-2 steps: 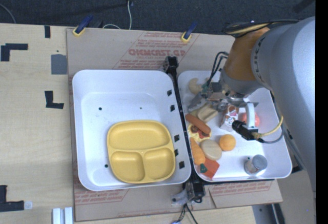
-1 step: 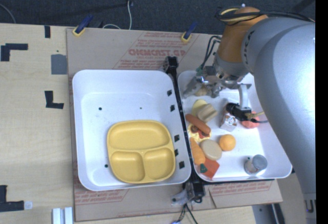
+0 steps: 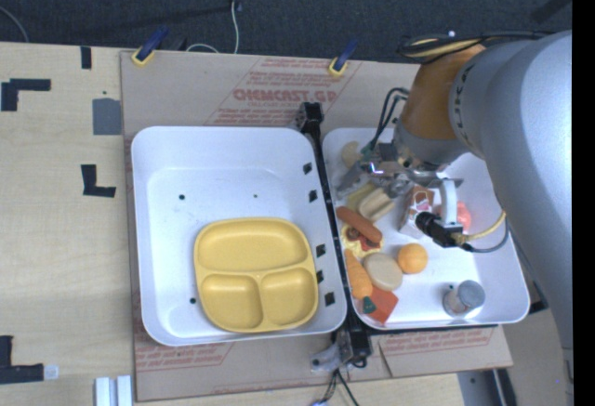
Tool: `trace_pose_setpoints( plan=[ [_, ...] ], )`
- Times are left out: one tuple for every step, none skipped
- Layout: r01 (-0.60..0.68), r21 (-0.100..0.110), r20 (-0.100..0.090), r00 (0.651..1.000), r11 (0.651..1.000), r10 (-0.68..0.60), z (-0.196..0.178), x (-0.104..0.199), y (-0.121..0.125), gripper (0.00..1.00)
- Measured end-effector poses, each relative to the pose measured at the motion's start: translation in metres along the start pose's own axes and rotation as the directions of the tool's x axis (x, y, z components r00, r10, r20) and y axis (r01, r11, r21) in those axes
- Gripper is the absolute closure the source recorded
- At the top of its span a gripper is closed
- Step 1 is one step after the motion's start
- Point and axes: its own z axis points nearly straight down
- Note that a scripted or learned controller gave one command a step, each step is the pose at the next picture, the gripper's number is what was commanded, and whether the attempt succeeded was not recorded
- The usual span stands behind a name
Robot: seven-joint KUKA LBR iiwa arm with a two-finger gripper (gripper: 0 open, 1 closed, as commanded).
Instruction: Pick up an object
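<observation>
nearest the camera, in the right bin (image 3: 507,307), a small grey can (image 3: 464,296) stands by the front rim. left of it a red-orange toy piece (image 3: 379,305) and an orange carrot-like piece (image 3: 359,280) lie against the bin's left wall. just behind them sit a beige round piece (image 3: 383,270) and an orange ball (image 3: 412,257), side by side. further back a sausage-shaped toy (image 3: 359,225) lies slantwise near the divider.

the left bin (image 3: 167,172) holds a yellow divided tray (image 3: 255,272) toward its front.

the gripper (image 3: 402,179) is low in the back half of the right bin, over a pale block (image 3: 375,203) among the clutter. the ball lies in front of the claw, apart from it. claw state: cannot tell, wrist and cables hide it.
</observation>
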Motion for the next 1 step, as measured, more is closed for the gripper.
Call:
trace_pose_setpoints(
  plan=[
    [0.001, 0.0, -0.003, 1.0, 1.0, -0.001, -0.0078, 0.0009, 0.0023, 1.0]
  ],
)
